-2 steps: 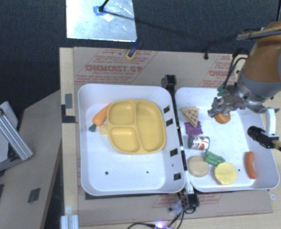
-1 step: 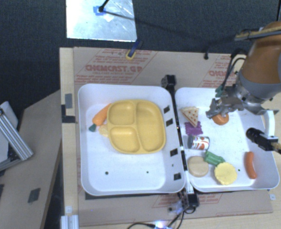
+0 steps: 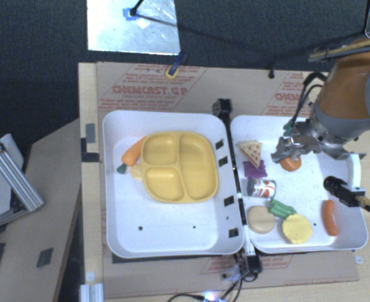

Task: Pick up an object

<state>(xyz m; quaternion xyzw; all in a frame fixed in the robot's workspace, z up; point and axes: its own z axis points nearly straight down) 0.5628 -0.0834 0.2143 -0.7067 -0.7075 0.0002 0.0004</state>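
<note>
Hovering low in the right bin (image 3: 360, 228), the gripper (image 3: 288, 151) is seen right above a small orange round object (image 3: 291, 163), which lies near the bin's far side, a little right of the toy pizza slice (image 3: 251, 150). Whether the hand is open or closed cannot be told, and nothing can be seen to be held in it. The object is judged to be light, stiff plastic, smooth and apt to roll; it should be taken across its widest part.
</note>
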